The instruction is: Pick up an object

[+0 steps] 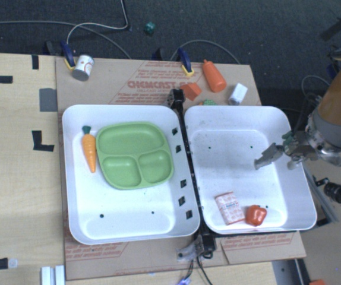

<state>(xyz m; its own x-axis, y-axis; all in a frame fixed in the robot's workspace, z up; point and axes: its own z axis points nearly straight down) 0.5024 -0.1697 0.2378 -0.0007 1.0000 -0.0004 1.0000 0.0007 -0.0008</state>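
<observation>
Red pepper toy (255, 215) at 5 o'clock in right bin (277, 123), touching small packet (228, 208). Looks light, smooth, rounded, likely slippery; grip across widest middle. Gripper (271, 155) at 3 o'clock; jaws' state: cannot tell.

A pale green divided plate (136, 155) and an orange carrot (89, 151) sit in one white bin (75, 206), a red pepper (255, 215) in the other.

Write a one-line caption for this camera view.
Gripper hovers over the right bin, away from the red pepper and small packet.
</observation>
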